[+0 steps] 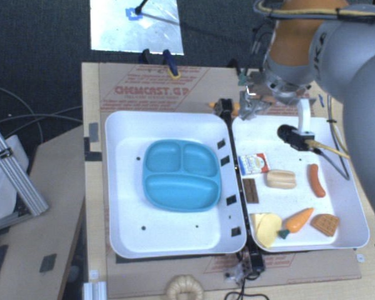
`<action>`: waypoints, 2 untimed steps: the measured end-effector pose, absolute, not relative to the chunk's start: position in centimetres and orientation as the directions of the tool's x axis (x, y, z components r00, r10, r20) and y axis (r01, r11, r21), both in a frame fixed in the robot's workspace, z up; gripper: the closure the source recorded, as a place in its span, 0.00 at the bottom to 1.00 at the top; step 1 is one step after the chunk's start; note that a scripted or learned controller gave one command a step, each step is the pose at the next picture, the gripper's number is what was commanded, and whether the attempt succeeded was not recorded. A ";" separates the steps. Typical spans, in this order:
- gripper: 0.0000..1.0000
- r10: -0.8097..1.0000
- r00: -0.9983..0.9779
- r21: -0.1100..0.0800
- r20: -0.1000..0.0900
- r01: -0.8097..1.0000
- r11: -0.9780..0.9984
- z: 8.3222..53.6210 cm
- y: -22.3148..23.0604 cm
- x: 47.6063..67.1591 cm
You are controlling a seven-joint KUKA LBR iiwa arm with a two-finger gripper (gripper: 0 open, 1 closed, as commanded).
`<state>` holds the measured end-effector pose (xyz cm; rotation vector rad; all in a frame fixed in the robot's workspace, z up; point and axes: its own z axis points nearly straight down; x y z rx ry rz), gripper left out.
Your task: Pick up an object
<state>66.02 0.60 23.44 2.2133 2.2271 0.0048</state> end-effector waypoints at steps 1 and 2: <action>1.00 1.000 -0.002 0.002 -0.001 1.000 0.002 21.8 0.4 65.4; 1.00 1.000 -0.005 0.003 -0.001 1.000 0.005 21.5 1.1 65.9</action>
